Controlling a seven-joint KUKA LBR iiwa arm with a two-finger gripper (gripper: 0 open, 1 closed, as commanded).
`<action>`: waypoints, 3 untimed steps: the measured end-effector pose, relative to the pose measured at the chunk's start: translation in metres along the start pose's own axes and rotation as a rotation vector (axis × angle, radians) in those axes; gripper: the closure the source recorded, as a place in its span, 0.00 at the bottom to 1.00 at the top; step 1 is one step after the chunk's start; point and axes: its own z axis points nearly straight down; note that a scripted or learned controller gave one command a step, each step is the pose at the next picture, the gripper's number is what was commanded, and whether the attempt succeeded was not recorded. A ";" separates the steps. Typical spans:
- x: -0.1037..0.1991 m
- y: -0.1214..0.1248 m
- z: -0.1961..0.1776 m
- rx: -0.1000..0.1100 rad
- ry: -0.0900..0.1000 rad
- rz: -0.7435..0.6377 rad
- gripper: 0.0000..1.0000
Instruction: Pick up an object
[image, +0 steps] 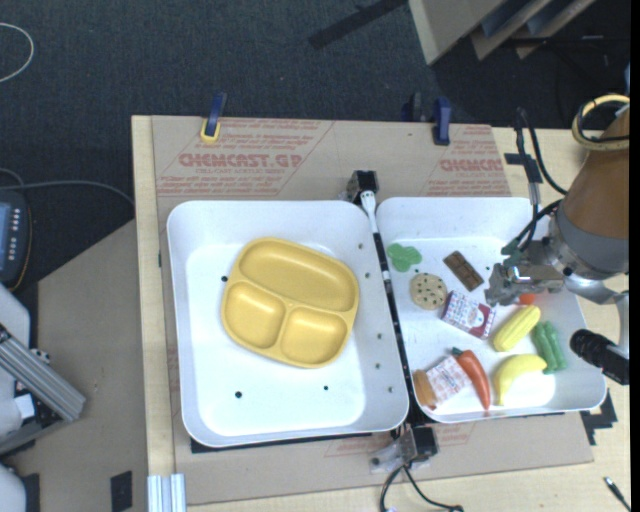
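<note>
Cardboard-topped bench (300, 150) — two white bins, left (200, 300), right (440, 215) — side by side

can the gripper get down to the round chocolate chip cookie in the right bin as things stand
Probably yes: the round chocolate chip cookie lies flat with bare floor around it in the right white bin, and the gripper hovers just to its right.

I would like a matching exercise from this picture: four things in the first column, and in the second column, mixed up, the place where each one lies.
Column 1
1. yellow divided plate
2. cookie
3. carrot
4. brown bar

Column 2
A. right bin, near the front edge, beside a wrapped snack
B. left bin, alone in the middle
C. right bin, toward the back, left of the end effector
D. right bin, close to the divider, just below a green piece

Pairs: 1-B, 2-D, 3-A, 4-C
</note>
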 end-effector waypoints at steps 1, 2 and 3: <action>0.064 0.000 -0.002 0.005 0.004 -0.006 1.00; 0.118 0.001 0.010 0.007 0.003 -0.004 1.00; 0.130 0.005 0.010 0.003 0.001 -0.001 1.00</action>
